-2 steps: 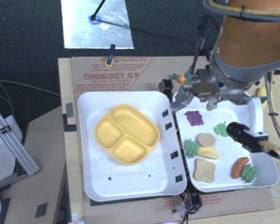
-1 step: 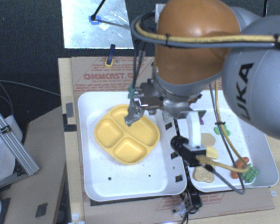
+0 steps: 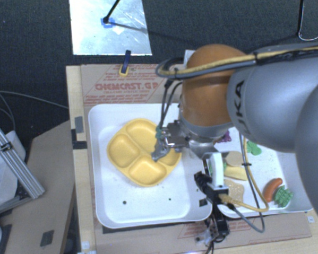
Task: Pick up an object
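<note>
A yellow divided plate (image 3: 133, 150) lies in the left white bin (image 3: 115, 206). My gripper (image 3: 161, 148) hangs over the plate's right rim, low against it. The arm's orange band (image 3: 212, 81) and grey body cover much of the right bin (image 3: 291, 207). In that right bin lie several toy food pieces: a sausage (image 3: 272, 187), a green leafy piece (image 3: 283, 197), a pale wedge (image 3: 236, 172), a cracker (image 3: 232, 188) and a light green piece (image 3: 252, 147).
A reflective sheet (image 3: 110, 24) lies on the dark floor at the back. A blue-and-yellow marker (image 3: 125, 63) rests on the cardboard behind the bins. Metal framing (image 3: 12, 163) stands at the left. Cables (image 3: 243, 209) trail over the front rim between the bins.
</note>
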